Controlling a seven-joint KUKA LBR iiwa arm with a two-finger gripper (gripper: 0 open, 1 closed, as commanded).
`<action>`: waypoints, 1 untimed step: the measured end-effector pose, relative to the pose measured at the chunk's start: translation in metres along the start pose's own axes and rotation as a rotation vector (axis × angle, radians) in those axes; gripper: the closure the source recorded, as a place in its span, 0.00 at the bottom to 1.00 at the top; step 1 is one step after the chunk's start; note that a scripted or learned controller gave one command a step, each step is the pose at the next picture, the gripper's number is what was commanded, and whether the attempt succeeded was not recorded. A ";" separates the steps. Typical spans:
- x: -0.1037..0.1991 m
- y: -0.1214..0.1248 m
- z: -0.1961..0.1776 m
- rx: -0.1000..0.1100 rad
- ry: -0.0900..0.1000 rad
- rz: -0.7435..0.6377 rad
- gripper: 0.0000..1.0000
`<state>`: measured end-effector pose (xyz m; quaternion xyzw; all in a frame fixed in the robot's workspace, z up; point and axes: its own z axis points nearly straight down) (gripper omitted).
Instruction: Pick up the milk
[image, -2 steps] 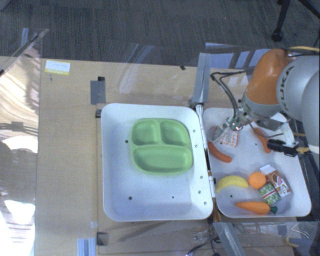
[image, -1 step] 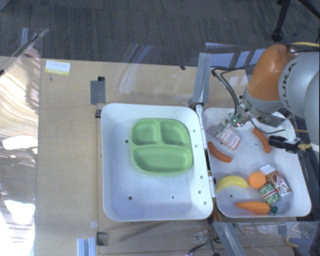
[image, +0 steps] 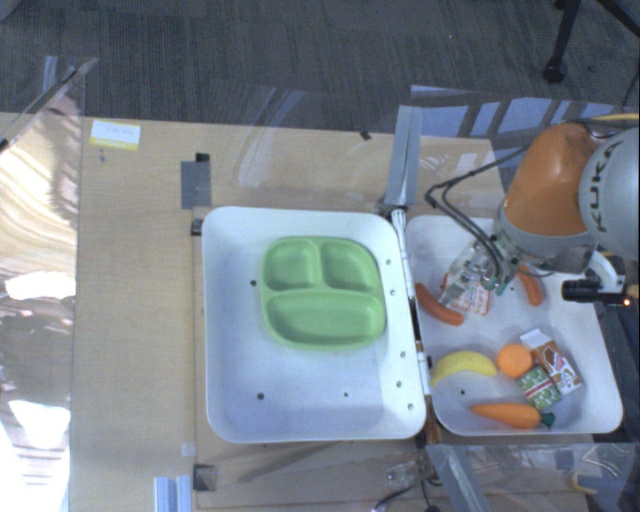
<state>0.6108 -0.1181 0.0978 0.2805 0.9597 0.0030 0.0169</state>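
Nearby, milk (image: 548, 376) (orange (image: 514, 361) touching)

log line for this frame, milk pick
stage: reaching | gripper: low in right bin, above a sausage | milk: untouched, beside orange

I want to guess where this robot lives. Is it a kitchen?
Probably a robot test lab, not a kitchen: a bench with two white bins, toy-like food such as a carrot and lemon, and a gripper.

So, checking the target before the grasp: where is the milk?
The milk lies in the right bin, near its lower right corner, beside the orange and above the carrot.
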 end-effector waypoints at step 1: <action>0.005 0.081 -0.089 0.009 0.020 0.071 1.00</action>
